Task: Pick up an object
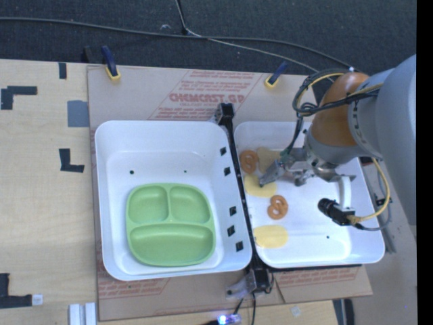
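Seen from the fixed camera above the bench, the grey KUKA arm [379, 114] with its orange band [338, 110] reaches in from the right and bends down over the right-hand white bin [338, 249]. Its gripper [270, 176] hangs low in the upper left part of that bin, the dark fingers pointing toward the divider between the bins; whether they are open or closed cannot be told at this angle, and nothing can be made out between them.

Taking the gripper as the landmark: an orange pretzel-shaped toy [249, 160] lies just to its left, near the divider. A pale yellow flat piece [256, 185] lies directly below the gripper, partly under it. A second orange pretzel-shaped toy [277, 207] sits a little below and to the right — apart from the fingers. Farther below, near the bin's front edge, lies another pale yellow oval piece [270, 235]. To the right of the gripper a black cylindrical fitting [331, 210] with a yellow cable juts from the arm.

Well to the left of the gripper, the left-hand white bin [115, 141] holds a green divided plate [169, 223] with three compartments — lying flat. Both bins rest on a cardboard sheet [189, 90] printed in red.
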Action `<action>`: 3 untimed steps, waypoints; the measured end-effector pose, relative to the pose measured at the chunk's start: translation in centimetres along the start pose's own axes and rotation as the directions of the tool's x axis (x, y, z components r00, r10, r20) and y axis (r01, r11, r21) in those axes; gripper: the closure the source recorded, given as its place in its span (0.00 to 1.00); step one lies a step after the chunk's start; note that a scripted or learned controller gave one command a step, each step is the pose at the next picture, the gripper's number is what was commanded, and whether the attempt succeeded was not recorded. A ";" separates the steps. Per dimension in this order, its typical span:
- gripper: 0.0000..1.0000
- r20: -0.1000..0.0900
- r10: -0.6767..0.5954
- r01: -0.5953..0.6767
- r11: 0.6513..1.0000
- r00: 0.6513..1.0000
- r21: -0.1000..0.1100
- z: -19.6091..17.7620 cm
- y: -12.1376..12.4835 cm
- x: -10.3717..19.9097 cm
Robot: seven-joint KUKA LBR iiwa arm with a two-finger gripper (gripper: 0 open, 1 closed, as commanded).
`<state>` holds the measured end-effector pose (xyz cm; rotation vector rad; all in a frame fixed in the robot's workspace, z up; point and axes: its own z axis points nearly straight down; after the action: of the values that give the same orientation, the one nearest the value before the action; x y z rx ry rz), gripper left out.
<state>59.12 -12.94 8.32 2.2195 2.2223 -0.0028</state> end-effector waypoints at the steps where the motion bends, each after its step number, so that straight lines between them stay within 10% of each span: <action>1: 1.00 0.000 -0.001 0.001 1.000 1.000 -0.006 -1.3 0.2 0.0; 3: 1.00 -0.001 0.000 0.000 1.000 1.000 -0.004 -11.4 -0.1 -1.7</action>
<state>59.05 -14.64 19.69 2.2182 2.2203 0.0028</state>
